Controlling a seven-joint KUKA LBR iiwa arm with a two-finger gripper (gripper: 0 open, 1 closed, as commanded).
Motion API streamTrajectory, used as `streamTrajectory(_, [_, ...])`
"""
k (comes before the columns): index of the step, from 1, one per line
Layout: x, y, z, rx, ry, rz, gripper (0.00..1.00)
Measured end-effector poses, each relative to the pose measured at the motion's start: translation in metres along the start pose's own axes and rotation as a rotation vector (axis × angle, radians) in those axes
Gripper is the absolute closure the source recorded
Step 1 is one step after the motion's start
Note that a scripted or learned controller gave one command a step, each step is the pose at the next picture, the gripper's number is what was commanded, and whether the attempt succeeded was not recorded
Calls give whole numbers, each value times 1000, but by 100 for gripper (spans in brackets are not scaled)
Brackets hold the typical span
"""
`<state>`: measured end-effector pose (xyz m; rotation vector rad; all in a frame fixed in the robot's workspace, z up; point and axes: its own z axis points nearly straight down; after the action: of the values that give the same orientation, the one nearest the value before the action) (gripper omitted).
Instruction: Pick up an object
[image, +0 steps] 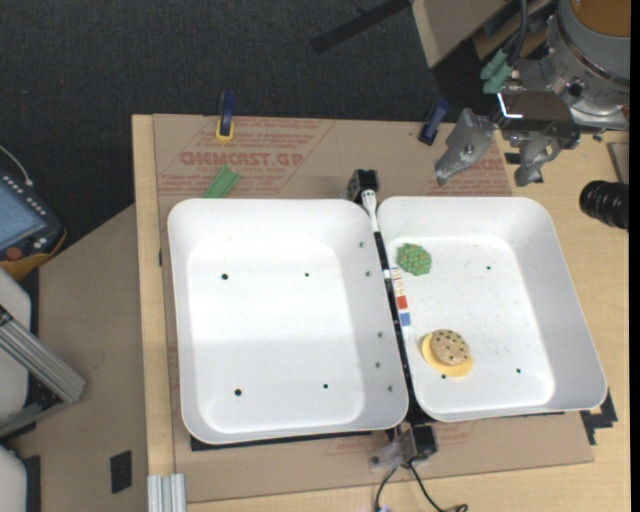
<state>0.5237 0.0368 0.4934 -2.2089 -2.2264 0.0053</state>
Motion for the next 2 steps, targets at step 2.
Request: streamTrajectory(2, [137, 51, -7, -1, -2, 2, 0])
